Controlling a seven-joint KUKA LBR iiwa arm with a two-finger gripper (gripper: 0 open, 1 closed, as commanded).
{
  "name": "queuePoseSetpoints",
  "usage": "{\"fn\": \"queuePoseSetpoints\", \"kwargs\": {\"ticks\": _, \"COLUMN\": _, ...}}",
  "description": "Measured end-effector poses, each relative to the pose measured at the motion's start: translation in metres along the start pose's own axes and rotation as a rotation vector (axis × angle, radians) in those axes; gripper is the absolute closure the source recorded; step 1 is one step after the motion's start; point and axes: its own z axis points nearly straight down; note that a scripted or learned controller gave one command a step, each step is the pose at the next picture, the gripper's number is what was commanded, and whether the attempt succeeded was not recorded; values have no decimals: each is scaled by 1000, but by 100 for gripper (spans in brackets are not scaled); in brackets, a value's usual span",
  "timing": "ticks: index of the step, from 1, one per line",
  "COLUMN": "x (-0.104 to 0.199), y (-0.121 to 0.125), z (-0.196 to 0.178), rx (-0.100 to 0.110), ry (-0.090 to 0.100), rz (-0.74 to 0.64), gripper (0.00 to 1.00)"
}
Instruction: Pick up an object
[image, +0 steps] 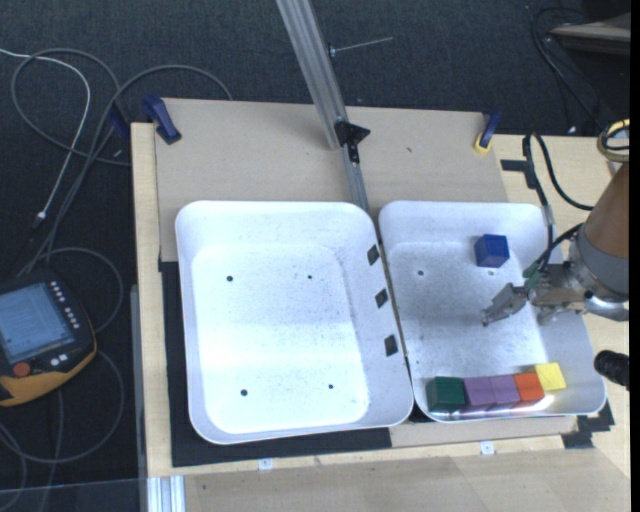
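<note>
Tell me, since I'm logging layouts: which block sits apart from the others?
The blue block, alone toward the right bin's far side; the rest line its near edge.

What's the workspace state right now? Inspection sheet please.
Surface: tan bench board bearing left shallow white bin and right shallow white bin, side by side.
Job's things: small blue cube near right bin's far side; row of green block, purple block, orange block, yellow block along its near wall.
Clutter: nothing seen.
Grippers: two-finger gripper over right bin, holding nothing visible.
Cables: black cables at right; grey cables on floor.
Surroundings: teach pendant at left; metal pole.
</note>
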Motion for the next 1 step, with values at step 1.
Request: {"fn": "queuePoseSetpoints", "kwargs": {"ticks": 1, "x": -24, "y": 93, "z": 63, "rx": 0, "ry": -1, "rz": -2, "gripper": 0}}
